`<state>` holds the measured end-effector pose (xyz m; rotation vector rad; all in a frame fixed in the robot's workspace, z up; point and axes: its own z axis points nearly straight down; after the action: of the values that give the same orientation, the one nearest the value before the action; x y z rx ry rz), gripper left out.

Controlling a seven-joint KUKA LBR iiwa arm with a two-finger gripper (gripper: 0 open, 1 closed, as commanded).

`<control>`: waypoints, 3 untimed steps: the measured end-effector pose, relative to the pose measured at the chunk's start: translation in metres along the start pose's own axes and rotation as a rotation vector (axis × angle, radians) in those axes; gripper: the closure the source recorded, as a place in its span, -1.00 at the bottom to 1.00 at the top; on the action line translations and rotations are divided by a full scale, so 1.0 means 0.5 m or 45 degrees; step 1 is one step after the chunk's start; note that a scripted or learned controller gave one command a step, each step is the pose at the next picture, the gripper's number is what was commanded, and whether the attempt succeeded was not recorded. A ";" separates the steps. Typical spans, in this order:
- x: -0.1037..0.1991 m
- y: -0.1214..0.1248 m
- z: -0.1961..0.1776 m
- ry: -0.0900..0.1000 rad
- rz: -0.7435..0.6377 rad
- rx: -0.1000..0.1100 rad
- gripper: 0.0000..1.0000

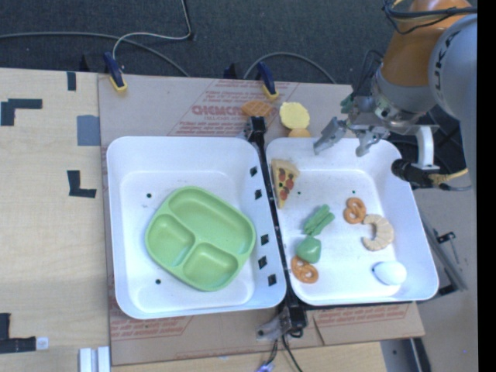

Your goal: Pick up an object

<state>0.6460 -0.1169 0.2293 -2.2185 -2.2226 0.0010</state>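
The gripper (344,140) hangs with fingers spread and nothing between them — above the far rim of the right bin (409,208). In that bin lie a pizza slice (284,180), a green toy (314,235), two pretzels (355,210), a croissant (378,232) and an egg (389,273). A green tray (200,238) sits left of it.

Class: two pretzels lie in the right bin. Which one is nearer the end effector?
The upper pretzel, beside the croissant, is nearer the end effector. The other pretzel lies near the bin's front edge, below the green vegetable.
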 end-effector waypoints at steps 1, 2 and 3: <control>0.046 0.042 0.260 0.000 0.001 0.006 -1.00; -0.055 -0.100 0.285 -0.003 0.002 -0.006 -1.00; -0.119 -0.186 0.285 -0.005 0.001 -0.010 -1.00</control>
<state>0.5531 -0.1765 0.0872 -2.2252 -2.2271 -0.0034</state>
